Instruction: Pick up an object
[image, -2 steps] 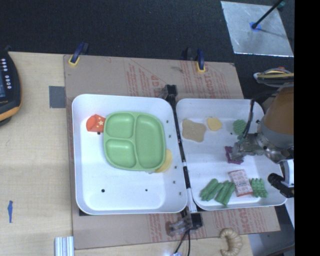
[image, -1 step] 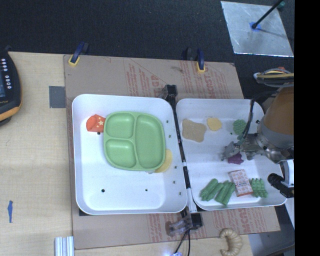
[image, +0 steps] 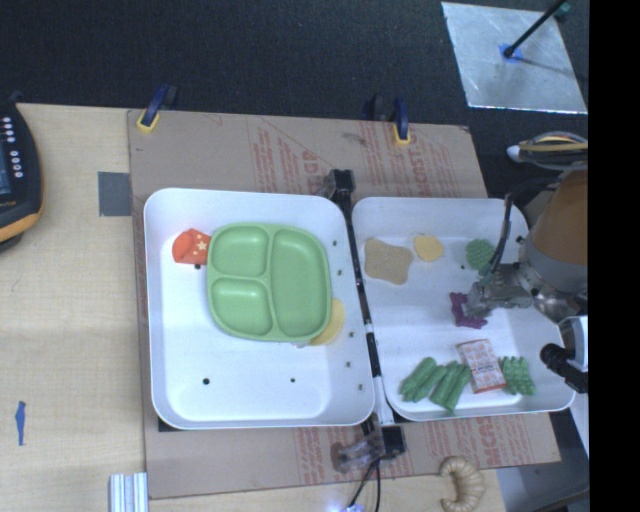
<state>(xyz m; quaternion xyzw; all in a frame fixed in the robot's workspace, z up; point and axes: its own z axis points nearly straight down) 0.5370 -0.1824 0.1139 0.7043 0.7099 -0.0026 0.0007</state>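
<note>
From the overhead camera we see our claw (image: 487, 300) low in the right bin (image: 400, 215), right at a purple toy (image: 466, 310); we cannot tell its state. We judge this the grasping step; next, lift straight up and check the toy comes along.

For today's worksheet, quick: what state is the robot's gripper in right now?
Gripper: low in the right bin, right at the purple object; open or closed cannot be told, and no hold is visible.
</note>
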